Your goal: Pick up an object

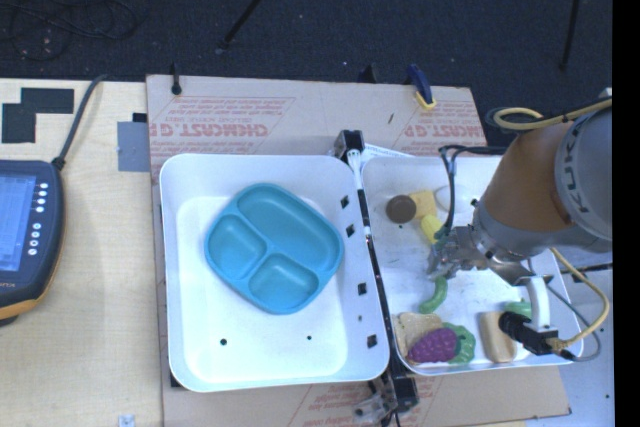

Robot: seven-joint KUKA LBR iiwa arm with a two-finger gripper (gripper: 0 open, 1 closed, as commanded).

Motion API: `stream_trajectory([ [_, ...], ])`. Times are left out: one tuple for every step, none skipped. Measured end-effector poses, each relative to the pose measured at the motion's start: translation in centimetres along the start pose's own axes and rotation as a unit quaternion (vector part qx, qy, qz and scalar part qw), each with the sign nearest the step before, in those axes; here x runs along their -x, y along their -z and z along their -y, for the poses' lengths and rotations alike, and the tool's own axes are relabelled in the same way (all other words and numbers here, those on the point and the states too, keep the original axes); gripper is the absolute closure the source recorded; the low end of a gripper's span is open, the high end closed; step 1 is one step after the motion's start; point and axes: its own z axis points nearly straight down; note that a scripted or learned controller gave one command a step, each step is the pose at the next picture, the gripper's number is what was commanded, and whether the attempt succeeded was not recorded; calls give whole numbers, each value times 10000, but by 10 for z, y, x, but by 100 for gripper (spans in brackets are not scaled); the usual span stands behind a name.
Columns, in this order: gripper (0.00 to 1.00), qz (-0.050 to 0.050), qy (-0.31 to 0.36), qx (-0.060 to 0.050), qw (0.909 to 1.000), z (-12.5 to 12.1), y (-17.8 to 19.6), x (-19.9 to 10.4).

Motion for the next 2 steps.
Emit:
stream_trajectory([
  [0,0,-5,-7,10000,1,-1,0],
  [0,19,3,-50,10000,22,-18,-19],
])
